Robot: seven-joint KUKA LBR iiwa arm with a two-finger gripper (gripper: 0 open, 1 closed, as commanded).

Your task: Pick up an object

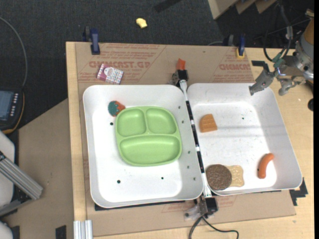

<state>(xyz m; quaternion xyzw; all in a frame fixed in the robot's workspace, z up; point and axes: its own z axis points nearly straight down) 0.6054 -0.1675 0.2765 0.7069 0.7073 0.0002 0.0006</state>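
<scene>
Bench (75,133) w/ 2 white bins (99,173), pink packet (109,73).

Two white bins: the left bin (97,180) has one green divided plate (147,135) and one small round toy (116,107). The right bin (284,133) has one orange block (208,123), one brown patty (218,177), one cracker (237,175), one sausage (264,165).

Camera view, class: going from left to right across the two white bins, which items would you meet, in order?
Small round red-and-green item → green divided plate → orange block → brown round patty → tan biscuit-like piece → orange sausage-shaped item.
</scene>
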